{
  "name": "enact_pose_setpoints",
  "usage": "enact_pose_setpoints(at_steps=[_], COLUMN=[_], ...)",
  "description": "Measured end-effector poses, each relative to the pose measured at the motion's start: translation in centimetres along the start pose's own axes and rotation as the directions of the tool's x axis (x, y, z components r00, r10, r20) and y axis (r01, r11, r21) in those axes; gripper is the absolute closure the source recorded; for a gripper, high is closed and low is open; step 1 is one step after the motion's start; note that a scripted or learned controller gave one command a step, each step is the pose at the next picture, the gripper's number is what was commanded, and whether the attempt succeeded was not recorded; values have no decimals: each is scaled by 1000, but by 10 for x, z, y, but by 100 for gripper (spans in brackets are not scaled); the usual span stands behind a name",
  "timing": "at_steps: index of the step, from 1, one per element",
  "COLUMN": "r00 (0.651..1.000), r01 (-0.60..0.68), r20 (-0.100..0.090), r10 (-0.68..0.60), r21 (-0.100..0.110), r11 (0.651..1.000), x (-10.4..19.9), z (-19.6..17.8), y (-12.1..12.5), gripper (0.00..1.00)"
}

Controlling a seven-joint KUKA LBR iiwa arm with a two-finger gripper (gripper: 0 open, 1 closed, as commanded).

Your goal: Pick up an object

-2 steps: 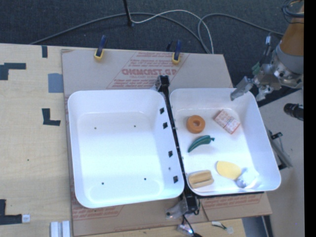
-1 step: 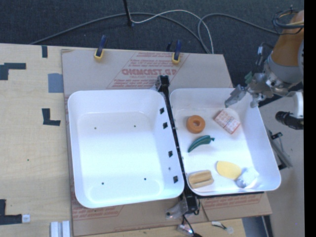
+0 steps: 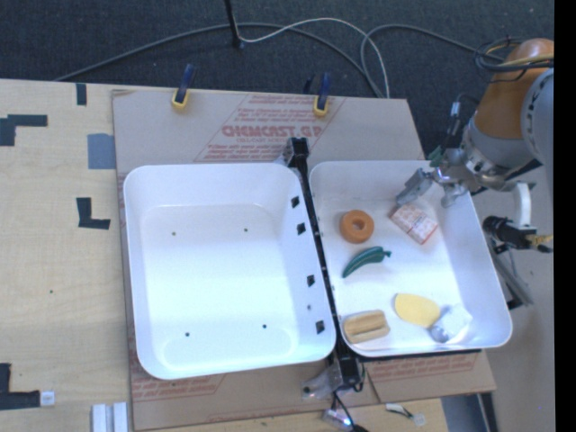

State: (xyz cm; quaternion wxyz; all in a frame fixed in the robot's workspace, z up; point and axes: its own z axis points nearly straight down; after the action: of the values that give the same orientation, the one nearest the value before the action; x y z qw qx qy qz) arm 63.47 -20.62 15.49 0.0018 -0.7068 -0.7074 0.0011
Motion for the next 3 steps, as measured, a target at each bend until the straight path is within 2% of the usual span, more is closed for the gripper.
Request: enact_pose_setpoints(at_steps=[1,2,3], r00=[1000,1000,1000], r01=[0,1,0], r20=[0,2,2], r10=[0,-1,0], r21=[0,-4,-7], r11=[1000,1000,1000], x=[2,1,6], z=[52,39,-4], y=[9,10,12], gripper=[0,100,100])
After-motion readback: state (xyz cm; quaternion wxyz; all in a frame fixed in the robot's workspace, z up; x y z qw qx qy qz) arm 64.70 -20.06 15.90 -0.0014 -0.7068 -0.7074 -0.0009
